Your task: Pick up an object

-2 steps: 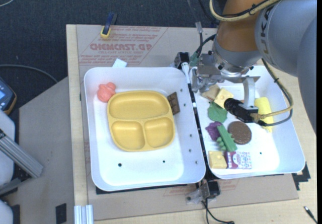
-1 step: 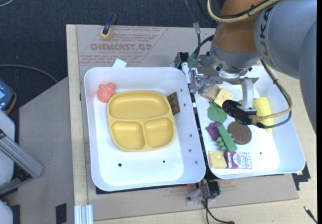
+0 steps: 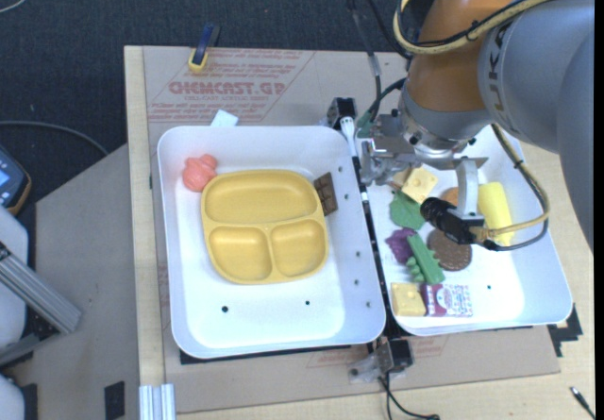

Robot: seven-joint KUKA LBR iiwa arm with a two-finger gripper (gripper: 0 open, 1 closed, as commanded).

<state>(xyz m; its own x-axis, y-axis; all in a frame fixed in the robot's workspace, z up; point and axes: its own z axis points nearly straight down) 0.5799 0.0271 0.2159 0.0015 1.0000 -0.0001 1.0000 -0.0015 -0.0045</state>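
One hand hangs over the right bin, its opening impossible to tell; a yellow block lies just beneath it

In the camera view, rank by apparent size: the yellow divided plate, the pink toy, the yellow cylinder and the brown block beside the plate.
1. Yellow divided plate, by far the largest.
2. Yellow cylinder and pink toy look about alike, so I won't rank them.
3. Brown block, smallest.

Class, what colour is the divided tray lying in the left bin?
Yellow: the divided tray, seen in the camera view.
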